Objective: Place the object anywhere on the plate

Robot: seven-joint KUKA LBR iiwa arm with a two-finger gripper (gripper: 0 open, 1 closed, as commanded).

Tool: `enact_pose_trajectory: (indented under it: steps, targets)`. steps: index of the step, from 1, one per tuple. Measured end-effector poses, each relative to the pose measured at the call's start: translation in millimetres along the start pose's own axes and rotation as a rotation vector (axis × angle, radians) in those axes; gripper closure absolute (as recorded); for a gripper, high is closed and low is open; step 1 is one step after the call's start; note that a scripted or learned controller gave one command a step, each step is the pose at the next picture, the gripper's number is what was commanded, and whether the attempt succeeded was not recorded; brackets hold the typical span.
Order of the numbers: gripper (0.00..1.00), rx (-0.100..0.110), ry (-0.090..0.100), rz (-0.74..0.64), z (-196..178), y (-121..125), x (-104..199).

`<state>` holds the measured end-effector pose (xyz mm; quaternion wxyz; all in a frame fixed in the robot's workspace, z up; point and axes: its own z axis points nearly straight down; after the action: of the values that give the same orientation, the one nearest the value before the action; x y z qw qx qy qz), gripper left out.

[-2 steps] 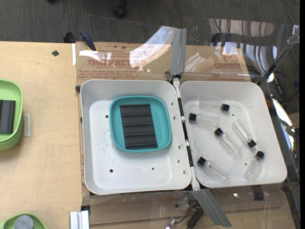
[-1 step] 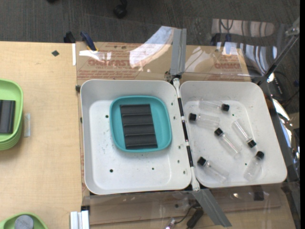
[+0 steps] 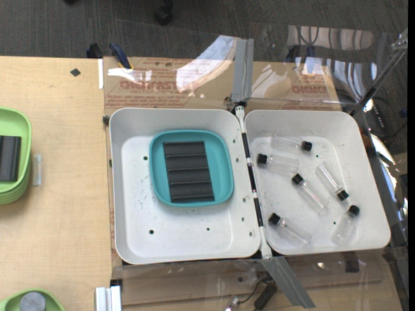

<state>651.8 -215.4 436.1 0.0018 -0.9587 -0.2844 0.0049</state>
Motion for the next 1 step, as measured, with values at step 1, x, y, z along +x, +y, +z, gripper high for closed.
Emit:
enact_pose_trajectory:
  steps: [1]
  targets:
    - [0.0,0.001,-0.001,0.137,0.6,2.0,-7.7]
